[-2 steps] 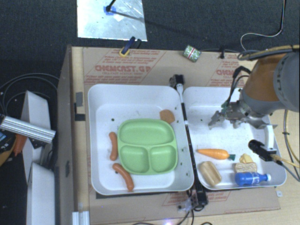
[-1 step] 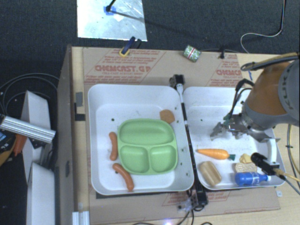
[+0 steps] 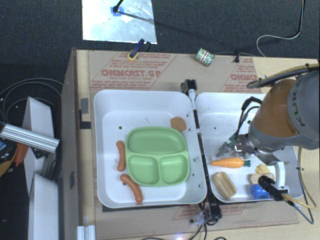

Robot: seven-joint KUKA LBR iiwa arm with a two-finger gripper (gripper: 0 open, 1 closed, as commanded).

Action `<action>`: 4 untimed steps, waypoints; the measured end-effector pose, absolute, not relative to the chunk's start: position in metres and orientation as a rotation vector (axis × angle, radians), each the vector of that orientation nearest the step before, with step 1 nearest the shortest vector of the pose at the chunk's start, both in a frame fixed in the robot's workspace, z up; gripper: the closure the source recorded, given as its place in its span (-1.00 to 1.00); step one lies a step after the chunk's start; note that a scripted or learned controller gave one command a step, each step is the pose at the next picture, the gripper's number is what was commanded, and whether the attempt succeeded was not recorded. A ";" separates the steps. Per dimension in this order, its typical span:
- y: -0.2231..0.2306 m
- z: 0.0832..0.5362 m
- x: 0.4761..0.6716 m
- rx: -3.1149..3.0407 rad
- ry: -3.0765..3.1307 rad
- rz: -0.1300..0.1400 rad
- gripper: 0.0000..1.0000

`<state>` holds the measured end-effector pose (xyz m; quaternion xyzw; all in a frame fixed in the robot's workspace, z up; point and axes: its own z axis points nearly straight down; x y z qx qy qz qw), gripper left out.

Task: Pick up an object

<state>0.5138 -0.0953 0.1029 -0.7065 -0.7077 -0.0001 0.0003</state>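
1. The carrot [image 3: 228, 162] is found in the right bin [image 3: 220, 109], lying flat on the bin floor with its green stalk end pointing right.
2. The claw [image 3: 235, 145] is seen low in the same bin, just above and beside the carrot; whether it is open or closed cannot be told, and nothing is seen gripped.
3. The carrot is judged a light, rigid toy with a smooth, likely slippery skin. A hold across the thick middle, at right angles to its length, is advised; the tapered tip would be apt to slip out.
4. Near the carrot, on its lower side, a bread roll [image 3: 224, 184] is noted, and to its lower right a blue object [image 3: 258, 191] and a pale piece [image 3: 262, 171], which crowd that end.
5. Left of the carrot, in the other bin, a green divided tray [image 3: 157, 155], two sausages [image 3: 121, 156] and a brown biscuit [image 3: 178, 123] are recorded, well clear of the approach.
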 end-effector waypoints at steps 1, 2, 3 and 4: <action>-0.163 0.102 0.529 -2.223 -2.223 0.000 -1.00; -0.162 0.112 0.530 -2.222 -2.226 -0.003 1.00; -0.076 0.202 0.547 -2.218 -2.228 -0.006 1.00; -0.077 0.202 0.547 -2.219 -2.226 -0.003 -1.00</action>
